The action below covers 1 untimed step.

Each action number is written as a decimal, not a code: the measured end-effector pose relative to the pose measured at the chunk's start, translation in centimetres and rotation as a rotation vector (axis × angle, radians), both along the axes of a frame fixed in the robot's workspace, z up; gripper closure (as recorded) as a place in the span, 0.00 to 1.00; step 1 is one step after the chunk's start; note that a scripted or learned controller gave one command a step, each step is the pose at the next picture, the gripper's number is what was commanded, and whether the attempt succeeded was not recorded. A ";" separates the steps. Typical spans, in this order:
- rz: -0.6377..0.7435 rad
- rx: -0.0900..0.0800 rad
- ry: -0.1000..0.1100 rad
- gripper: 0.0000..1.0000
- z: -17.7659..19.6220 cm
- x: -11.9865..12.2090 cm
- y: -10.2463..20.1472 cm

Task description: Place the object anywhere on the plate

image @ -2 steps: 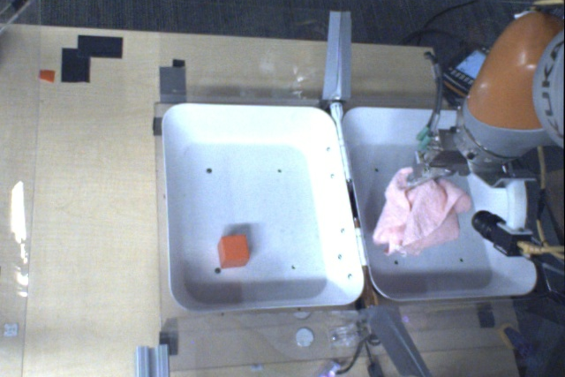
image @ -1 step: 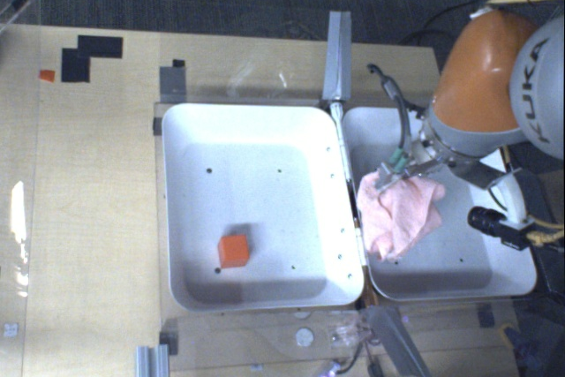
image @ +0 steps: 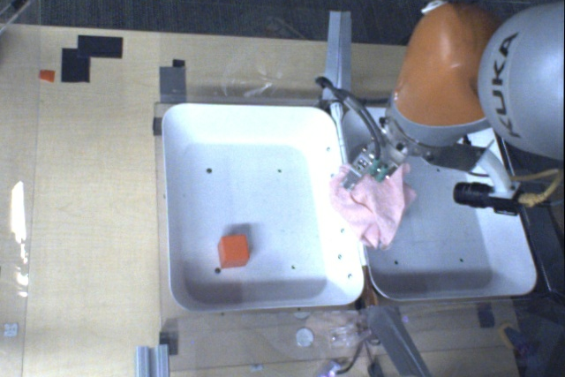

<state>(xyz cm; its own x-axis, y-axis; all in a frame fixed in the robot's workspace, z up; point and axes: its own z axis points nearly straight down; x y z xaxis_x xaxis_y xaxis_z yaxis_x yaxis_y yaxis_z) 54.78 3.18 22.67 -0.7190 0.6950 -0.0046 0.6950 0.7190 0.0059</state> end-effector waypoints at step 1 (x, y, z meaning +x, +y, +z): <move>0.402 -0.002 0.000 1.00 -0.6 -0.2 4.8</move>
<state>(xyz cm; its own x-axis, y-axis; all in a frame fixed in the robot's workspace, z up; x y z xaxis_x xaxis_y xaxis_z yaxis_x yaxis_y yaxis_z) 54.59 7.97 22.04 -0.9336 0.3584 -0.0057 0.3583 0.9336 0.0045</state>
